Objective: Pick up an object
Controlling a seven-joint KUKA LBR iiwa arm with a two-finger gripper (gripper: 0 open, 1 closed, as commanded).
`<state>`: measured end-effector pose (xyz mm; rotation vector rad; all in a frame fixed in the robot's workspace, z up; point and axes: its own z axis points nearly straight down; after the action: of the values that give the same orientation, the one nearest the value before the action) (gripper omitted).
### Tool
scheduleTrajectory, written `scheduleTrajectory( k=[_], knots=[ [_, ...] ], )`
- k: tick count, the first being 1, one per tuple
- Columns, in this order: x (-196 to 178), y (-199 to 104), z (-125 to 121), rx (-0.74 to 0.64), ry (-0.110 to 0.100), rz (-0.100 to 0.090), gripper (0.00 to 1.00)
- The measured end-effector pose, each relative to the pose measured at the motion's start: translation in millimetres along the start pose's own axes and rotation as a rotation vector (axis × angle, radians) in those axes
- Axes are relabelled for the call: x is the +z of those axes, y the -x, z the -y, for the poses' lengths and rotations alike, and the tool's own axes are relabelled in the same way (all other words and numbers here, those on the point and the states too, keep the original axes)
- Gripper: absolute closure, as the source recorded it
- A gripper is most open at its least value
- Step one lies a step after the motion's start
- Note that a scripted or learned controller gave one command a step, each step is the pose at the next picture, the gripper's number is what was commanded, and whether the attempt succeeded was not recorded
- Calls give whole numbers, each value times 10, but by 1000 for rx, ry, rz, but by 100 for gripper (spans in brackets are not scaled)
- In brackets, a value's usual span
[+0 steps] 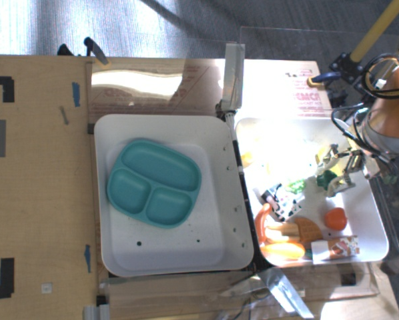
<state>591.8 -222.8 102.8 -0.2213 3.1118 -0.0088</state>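
Green toy is the thing closest to the jaws, and it sits low in the right bin, touching them or just beside them. The jaws hang at the end of the arm, down among the toys. I cannot tell if the jaws are wide or narrow, because wires and shiny parts hide them. I also cannot tell if the green toy is between them or just next to them, so I would not say anything is picked up yet. A little way from the jaws lies a red ball, and it rests on the bin floor. Near the jaws too, on the side away from the arm, is a black and white toy. Further from the jaws are a brown piece, a red and white box and a yellow piece, all lying flat. Well apart from the jaws, in the left bin, sits a teal plate with three parts. Furthest from the jaws is the brown table. My guess is that the job is at the grabbing step, and the lift is not yet done.
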Motion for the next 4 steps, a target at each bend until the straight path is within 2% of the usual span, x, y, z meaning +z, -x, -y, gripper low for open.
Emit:
scheduleTrajectory(
  k=[1,2,3,4],
  knots=[
    [-662,-166,-14,-314,5,-9,100],
    [-962,96,13,-779,10,-8,100],
    [-957,621,85,-1032,14,-7,100],
    [-1094,650,82,-1028,8,4,100]
  ],
)
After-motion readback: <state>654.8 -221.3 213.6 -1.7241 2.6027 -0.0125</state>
